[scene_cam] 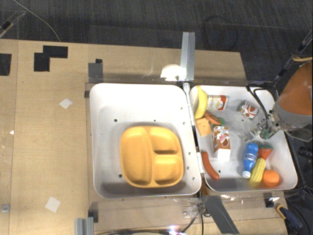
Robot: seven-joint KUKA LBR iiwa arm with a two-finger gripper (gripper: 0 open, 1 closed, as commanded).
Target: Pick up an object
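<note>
The right bin (288,177) holds toy food: a yellow banana (200,103), a small can (217,102), a red and white carton (249,110), a brown and white milk carton (221,142), a cracker (203,127), a red sausage (210,165), a blue bottle (250,158), a corn cob (257,171), a carrot (265,152) and an orange (271,178). My gripper (260,130) hangs low over the bin's right middle, just above the carrot and blue bottle, fingers apart with nothing between them.
The left bin (102,111) holds a yellow divided tray (151,156). A metal post (188,58) rises behind the wall between the bins. The arm's orange band (299,89) reaches in over the right bin's right rim.
</note>
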